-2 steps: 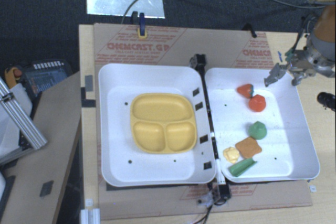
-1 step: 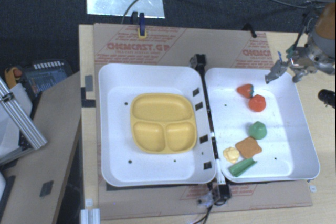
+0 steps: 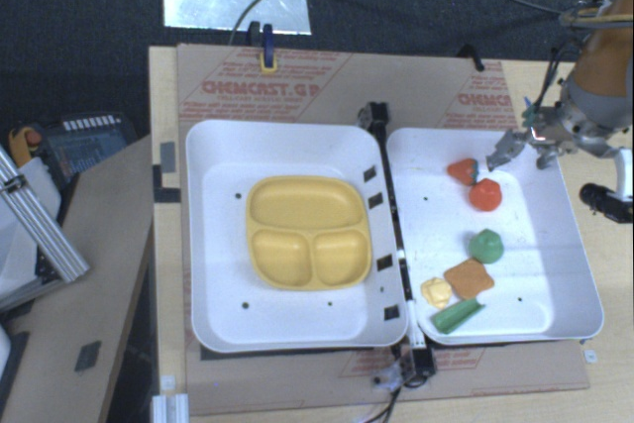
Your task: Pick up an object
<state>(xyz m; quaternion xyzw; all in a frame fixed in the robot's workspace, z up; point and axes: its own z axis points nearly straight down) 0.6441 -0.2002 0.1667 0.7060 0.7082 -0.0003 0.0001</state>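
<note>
A: What sits closest to us?

B: A green piece (image 3: 457, 315) at the right bin's (image 3: 570, 243) front edge, with a small yellow piece (image 3: 435, 291) and an orange-brown piece (image 3: 469, 278) just behind it.

A: And further back?

B: A green ball-like piece (image 3: 485, 245), then a round red piece (image 3: 484, 196) and a smaller red piece (image 3: 461, 171).

A: The gripper (image 3: 494, 158)?

B: Low over the bin's far side, just beside the two red pieces. Whether it is spread or closed, I cannot tell.

A: The left bin (image 3: 213, 213)?

B: It holds a yellow divided tray (image 3: 307, 231).
</note>
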